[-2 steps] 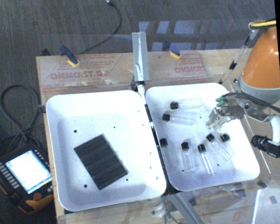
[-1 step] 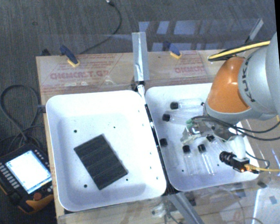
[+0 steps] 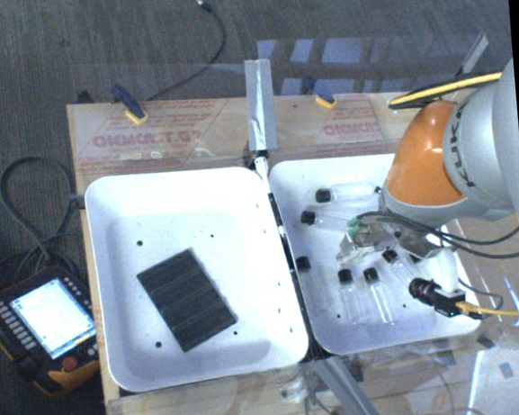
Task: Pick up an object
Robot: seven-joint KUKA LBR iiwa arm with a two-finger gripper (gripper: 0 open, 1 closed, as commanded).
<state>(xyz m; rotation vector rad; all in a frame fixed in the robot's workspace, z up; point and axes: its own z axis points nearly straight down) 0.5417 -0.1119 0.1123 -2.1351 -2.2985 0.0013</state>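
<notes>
Hovering low over the right bin (image 3: pixel 338 335), the hand (image 3: pixel 363 234) sits among clear vials (image 3: pixel 376 298); its grip I can't tell. Next: lift cleanly.

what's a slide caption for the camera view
Grey KUKA arm over right white bin of small black-capped clear vials; ridged black slab in left bin.

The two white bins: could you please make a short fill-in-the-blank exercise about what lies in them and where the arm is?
1. The dark ribbed rectangular pad lies in the ____ bin.
2. The clear vials with black caps lie in the ____ bin.
3. The band above the arm's wrist is ____ in colour.
4. The gripper is over the ____ bin.

Missing words: left; right; orange; right
</notes>
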